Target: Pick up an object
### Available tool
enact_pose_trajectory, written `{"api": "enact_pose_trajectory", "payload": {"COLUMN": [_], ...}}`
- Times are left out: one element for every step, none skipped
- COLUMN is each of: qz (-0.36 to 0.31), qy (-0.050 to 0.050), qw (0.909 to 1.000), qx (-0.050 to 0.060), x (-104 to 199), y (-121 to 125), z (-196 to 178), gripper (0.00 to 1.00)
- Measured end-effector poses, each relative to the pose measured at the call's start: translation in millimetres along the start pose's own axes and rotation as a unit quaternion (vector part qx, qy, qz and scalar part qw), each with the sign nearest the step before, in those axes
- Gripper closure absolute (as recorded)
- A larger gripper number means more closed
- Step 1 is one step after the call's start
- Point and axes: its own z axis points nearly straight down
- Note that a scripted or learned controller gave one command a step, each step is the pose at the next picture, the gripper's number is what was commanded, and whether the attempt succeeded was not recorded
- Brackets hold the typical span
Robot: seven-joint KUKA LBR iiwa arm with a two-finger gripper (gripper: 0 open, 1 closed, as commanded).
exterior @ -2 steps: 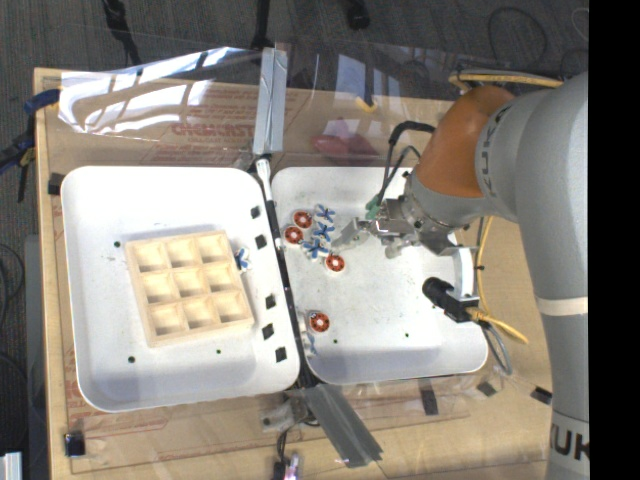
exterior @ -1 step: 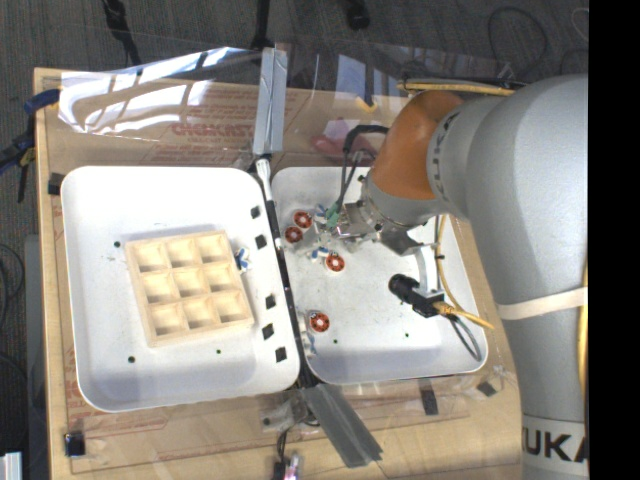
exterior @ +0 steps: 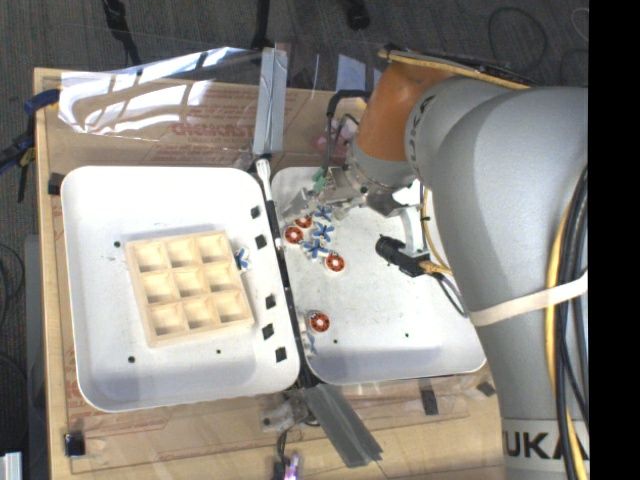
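Small objects lie in the right bin (exterior: 400,353): red-orange rings (exterior: 293,235) (exterior: 334,263) (exterior: 318,322) and blue jack-shaped pieces (exterior: 320,233) near the bin's upper left. My gripper (exterior: 335,186) reaches down into the upper left corner of that bin, just above the cluster of blue and red pieces. The arm's grey body and orange band (exterior: 385,118) cover the fingers' state. Nothing can be seen between the fingers.
The left bin (exterior: 100,368) holds a wooden tray (exterior: 188,286) with a three-by-three grid of compartments, and a small blue piece (exterior: 241,259) sits at its right edge. A black-clipped divider (exterior: 272,288) separates the bins. The arm covers the right bin's right side.
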Motion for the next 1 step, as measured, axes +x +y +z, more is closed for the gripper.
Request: {"api": "enact_pose_trajectory", "payload": {"qz": [-0.015], "qy": [0.000], "qw": [0.9999], "qx": [0.001], "x": [0.5], "y": [-52.9], "z": [1.1], "gripper": [0.00]}}
